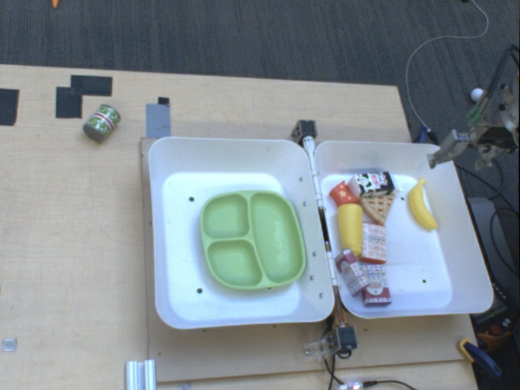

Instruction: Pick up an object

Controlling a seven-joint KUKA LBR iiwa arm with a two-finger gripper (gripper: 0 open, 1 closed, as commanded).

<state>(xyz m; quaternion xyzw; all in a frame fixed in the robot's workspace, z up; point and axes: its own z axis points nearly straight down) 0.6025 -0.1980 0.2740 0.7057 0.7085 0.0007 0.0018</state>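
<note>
In the right white bin [471,258] I see the pick candidates bunched along its left side: a yellow plastic bottle [350,227], a waffle-patterned wedge [377,208], small printed packets [367,279]; a curved yellow banana [421,205] lies apart, so I judge it easiest to grab. My gripper [445,151] hovers over the bin's far right corner; can't tell its opening. The green divided plate [253,240] sits in the left bin [162,242].

Green plate [253,240], yellow banana [421,205] — perhaps black-and-white carton [373,182].

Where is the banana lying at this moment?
The banana lies in the right bin, near its far right side, just right of the waffle-like piece and apart from it.
</note>
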